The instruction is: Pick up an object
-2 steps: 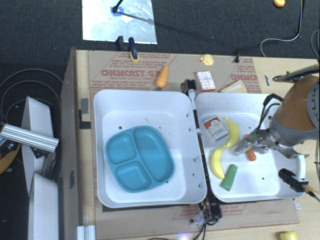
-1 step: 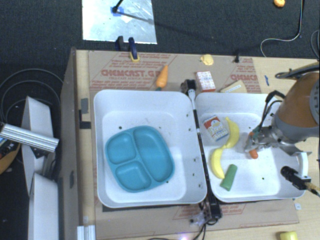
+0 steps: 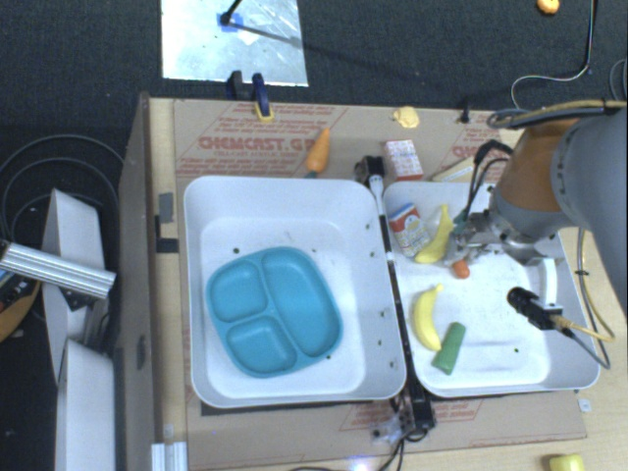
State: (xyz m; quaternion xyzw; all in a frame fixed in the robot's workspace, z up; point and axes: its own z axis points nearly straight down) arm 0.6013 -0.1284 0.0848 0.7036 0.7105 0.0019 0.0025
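While its grip state cannot be told, the hand (image 3: 466, 246) hovers near a curved yellow plastic banana (image 3: 437, 237), apparently approaching; descent comes next.

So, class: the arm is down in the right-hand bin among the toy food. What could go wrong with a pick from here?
1. The tool sits in a tight cluster: a banana leaning on a small carton, with a small orange piece beside it. It could nudge or catch the wrong one.
2. That cluster lies near the right bin's inner wall, so a pushed item might wedge there.
3. The second banana touches the green block; lifting one may drag the other.
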